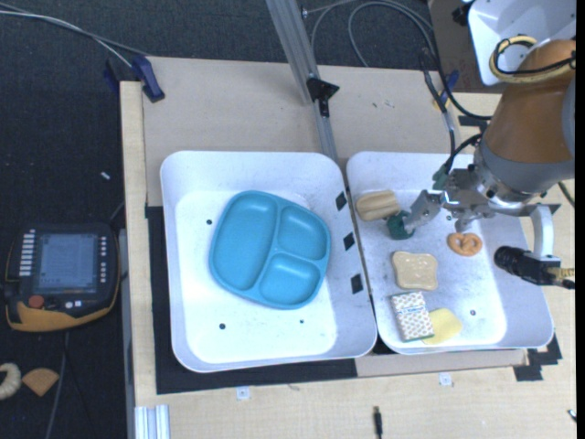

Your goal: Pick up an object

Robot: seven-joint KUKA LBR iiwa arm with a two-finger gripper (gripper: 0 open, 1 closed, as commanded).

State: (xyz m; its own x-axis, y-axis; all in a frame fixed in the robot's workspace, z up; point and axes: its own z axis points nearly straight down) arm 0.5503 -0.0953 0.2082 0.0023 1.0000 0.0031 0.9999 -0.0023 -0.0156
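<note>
The right bin (523, 332) holds a tan bread roll (376, 204), a slice of toast (415, 269), a small brown pretzel (465, 243), a patterned cracker box (412, 315) and a yellow piece (445, 326). A small dark green object (398, 226) lies between the roll and the toast. My gripper (441, 221) hangs low over the middle of this bin, open, with its fingers spread. Its left fingertip (419, 212) sits right beside the green object; the pretzel lies just below the right finger. Nothing is held between the fingers.
The left bin (175, 186) holds a blue divided plate (270, 248). A metal pole (294, 35) slants down to the gap between the bins. A black fitting (526, 263) on the arm overhangs the right bin's right side. A teach pendant (62, 271) lies off the bench at left.
</note>
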